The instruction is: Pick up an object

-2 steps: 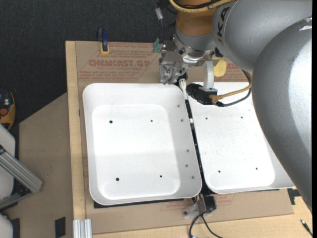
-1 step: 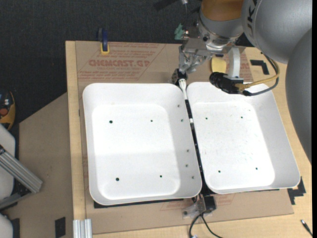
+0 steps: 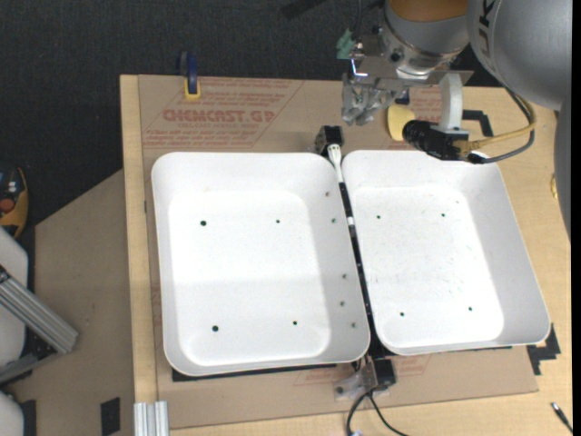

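1. Two white bins sit side by side: the left bin (image 3: pixel 172 271) and the right bin (image 3: pixel 508 243).
2. One arm (image 3: pixel 517 21) reaches in from the upper right.
3. One gripper (image 3: pixel 363 107) hangs above the bench beyond the bins' far edges; its opening cannot be told.
4. No object to pick is visible in either bin.
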You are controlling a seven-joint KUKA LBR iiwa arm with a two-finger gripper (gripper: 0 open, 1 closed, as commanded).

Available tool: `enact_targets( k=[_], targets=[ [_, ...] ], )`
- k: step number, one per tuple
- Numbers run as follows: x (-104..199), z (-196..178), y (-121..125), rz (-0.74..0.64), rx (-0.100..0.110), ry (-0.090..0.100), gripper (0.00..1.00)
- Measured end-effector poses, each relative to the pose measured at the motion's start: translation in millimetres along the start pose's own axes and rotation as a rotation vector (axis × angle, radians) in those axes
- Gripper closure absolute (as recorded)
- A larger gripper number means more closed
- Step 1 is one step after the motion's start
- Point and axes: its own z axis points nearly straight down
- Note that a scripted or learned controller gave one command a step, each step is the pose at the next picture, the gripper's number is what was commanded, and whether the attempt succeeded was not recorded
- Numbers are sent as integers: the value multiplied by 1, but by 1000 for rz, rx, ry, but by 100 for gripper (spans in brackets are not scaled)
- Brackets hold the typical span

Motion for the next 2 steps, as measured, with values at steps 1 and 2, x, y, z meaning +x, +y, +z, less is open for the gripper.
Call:
enact_targets(
  k=[1,2],
  targets=[
    [87,80,-19,-10,17,3,100],
    [41,17,-9,3,-1,0,100]
  ],
)
